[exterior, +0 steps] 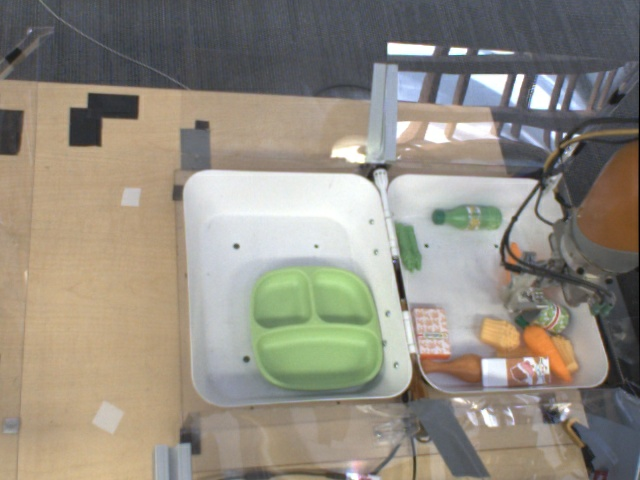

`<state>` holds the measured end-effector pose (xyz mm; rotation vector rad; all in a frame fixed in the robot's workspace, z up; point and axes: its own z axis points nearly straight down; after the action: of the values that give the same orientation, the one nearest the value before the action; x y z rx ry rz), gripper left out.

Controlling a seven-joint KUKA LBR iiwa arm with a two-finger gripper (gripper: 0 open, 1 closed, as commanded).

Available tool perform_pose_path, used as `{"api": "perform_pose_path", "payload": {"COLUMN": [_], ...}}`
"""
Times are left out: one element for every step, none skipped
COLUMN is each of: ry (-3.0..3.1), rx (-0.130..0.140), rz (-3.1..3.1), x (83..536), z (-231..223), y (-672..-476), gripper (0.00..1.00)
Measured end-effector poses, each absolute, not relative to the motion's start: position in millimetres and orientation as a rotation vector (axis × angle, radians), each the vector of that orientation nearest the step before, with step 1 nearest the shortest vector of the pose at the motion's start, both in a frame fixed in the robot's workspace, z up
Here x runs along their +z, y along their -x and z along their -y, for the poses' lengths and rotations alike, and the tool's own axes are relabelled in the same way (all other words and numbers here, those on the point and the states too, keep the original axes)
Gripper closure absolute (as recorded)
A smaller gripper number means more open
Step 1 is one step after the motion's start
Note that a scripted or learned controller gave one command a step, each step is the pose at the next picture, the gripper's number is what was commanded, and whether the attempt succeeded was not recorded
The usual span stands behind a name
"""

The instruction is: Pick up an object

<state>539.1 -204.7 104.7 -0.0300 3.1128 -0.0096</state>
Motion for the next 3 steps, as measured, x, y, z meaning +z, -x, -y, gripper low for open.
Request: {"api": "perform_pose_path", "payload": {"ry": [0.031, 0.018, -0.031], "rx": [-0.009, -0.013, -0.005], "rz": [-3.114, -3.108, -3.125], "x": [104.2, 93.8, 89.9], "z": [204.5, 205.7, 193.7], "y": [-538.9, -502.2, -557.7], "gripper": [0.00, 0.00, 0.00]}}
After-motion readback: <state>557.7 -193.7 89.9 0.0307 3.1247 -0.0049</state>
